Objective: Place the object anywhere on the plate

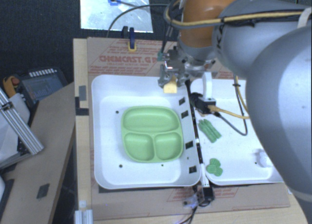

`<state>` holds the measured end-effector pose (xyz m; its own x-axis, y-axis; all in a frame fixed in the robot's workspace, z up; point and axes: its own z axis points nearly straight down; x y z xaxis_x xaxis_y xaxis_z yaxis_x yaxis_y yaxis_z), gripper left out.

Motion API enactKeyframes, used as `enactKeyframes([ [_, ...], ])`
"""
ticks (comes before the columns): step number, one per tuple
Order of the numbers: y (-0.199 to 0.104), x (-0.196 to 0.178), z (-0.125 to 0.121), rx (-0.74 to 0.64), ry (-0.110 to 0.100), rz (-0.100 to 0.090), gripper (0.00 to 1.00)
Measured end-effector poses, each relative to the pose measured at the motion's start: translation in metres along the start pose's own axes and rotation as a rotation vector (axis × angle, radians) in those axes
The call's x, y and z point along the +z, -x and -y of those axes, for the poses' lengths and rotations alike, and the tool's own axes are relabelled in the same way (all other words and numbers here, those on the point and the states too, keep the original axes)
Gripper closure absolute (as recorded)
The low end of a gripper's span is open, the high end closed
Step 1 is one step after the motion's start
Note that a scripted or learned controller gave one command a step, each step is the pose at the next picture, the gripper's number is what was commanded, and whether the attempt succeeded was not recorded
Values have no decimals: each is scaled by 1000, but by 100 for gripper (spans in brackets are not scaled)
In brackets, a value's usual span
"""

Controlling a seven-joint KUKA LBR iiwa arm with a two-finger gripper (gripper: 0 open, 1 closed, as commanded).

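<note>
A green plate (150, 133) with three compartments lies in the middle of the left bin (105, 120). My gripper (168, 82) hangs over the back right corner of that bin, above and behind the plate. A small pale yellow block (170, 88) sits between its fingers, held clear of the bin floor. The grey arm with its orange band reaches in from the right and hides much of the right bin's back.
The right bin (243, 169) holds a green ridged piece (210, 131), a green round-lobed piece (213, 167) near the front, and a small whitish item (263, 158) at the right. A divider with black clips (191, 135) separates the bins.
</note>
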<state>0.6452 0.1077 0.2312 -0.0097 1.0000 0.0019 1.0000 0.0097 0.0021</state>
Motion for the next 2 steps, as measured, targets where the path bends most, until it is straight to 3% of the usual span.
enactKeyframes([
  [1, -59, -3, -10, 1, 2, 0, 100],
  [2, -56, -3, -10, 5, 0, 1, 0],
])
